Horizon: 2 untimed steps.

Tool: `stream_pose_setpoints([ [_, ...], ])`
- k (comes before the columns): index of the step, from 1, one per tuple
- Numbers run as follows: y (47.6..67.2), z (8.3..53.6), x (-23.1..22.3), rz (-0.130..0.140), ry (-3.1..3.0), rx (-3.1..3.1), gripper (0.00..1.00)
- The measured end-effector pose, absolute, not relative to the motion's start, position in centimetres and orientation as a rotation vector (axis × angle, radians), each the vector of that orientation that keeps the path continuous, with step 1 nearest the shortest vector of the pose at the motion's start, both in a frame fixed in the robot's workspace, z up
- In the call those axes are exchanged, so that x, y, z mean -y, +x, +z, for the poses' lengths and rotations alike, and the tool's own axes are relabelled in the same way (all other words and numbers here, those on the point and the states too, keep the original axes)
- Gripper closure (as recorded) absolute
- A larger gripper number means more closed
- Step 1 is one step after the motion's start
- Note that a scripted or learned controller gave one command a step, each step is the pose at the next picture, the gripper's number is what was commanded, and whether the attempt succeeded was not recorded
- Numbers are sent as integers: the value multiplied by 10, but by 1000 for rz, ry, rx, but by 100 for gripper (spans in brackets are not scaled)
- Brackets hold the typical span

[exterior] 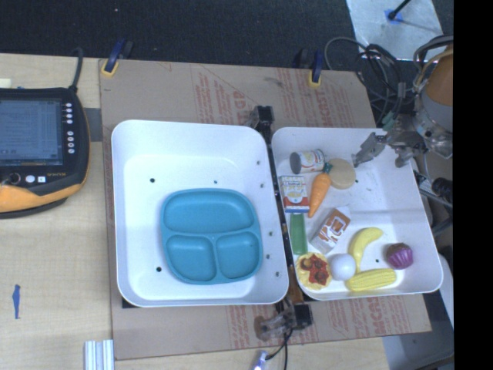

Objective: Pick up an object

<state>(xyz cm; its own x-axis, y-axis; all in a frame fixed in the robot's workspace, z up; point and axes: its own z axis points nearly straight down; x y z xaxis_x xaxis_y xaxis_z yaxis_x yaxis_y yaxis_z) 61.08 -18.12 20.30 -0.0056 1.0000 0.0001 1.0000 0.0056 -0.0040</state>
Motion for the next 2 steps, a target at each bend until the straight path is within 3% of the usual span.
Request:
stream_pose_setpoints([
  [1,655,117,133,-3,-2218,2229,0],
  [2,632,99,102,7,-2214,2229,0],
])
